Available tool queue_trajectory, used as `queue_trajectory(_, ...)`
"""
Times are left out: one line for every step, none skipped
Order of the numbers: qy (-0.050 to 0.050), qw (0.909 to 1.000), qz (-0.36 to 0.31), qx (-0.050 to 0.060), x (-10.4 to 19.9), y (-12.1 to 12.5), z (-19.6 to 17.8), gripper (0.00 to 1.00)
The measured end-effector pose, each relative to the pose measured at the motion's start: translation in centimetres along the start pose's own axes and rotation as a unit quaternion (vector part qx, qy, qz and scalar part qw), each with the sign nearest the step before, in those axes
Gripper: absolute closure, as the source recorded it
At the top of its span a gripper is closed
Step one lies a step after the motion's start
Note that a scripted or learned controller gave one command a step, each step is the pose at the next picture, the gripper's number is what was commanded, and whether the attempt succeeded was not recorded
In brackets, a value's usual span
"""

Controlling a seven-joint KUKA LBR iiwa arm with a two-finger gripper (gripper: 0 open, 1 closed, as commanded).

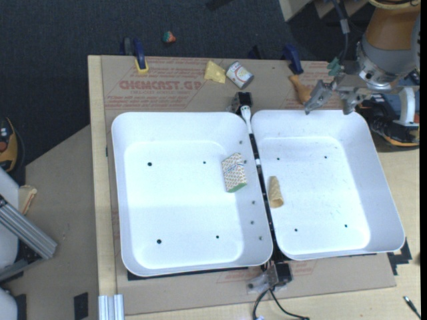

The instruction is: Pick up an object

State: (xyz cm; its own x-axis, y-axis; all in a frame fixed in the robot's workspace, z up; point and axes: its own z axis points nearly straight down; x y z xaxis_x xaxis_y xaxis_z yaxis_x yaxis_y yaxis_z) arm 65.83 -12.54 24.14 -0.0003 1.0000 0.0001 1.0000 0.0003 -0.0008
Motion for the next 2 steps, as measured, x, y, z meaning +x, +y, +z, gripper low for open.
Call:
queue_trajectory(-0.001,1.0,0.0,-0.002,0.0,0.1,-1.1,1.0)
queue_trajectory(-0.003,0.9999,0.0,-0.011,-1.0,-3.2,-17.4,1.0)
